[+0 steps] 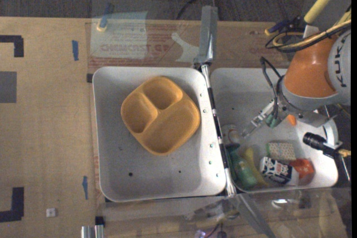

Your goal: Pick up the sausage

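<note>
Arm enters from the right, orange band (308, 71) and grey wrist (312, 98) hanging over the right bin (237, 86), upper-right part. Tool (271, 116) sits below the wrist, angled down-left toward the bin floor; too small and cluttered with cables to read, cannot tell its state. Nothing visibly gripped.

Right side of the arm cut off by the frame edge. Sausage: not identifiable with confidence; a small reddish-orange item (304, 167) lies at the bin's lower-right corner, could be it, shape blurred.

Beside it a black-and-white carton (277, 171), touching or nearly so. Green bottle (241, 166) along the bin's left wall, low. Pale speckled block (280, 150) just above the carton.

Left bin (111, 159) holds a yellow divided plate (160, 115), centre-top. Both bins rest on the surface (44, 136).
</note>
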Robot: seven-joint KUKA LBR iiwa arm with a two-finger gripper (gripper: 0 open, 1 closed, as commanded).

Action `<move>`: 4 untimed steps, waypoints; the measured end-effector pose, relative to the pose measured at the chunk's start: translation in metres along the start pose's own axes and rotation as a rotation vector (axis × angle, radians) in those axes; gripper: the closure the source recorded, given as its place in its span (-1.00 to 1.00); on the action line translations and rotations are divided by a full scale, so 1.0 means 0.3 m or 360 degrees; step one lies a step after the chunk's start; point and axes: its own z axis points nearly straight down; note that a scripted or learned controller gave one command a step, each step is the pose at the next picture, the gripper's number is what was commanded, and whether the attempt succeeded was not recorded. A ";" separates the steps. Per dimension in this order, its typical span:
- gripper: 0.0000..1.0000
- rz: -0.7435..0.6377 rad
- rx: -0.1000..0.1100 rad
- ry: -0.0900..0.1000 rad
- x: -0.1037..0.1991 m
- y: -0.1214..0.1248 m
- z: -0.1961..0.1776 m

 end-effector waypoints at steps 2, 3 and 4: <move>1.00 0.0321 0.0021 0.0010 -0.098 -0.265 -0.269; 1.00 0.0374 0.0021 0.0010 -0.103 -0.262 -0.553; 1.00 0.0375 0.0017 0.0003 -0.108 -0.261 -0.588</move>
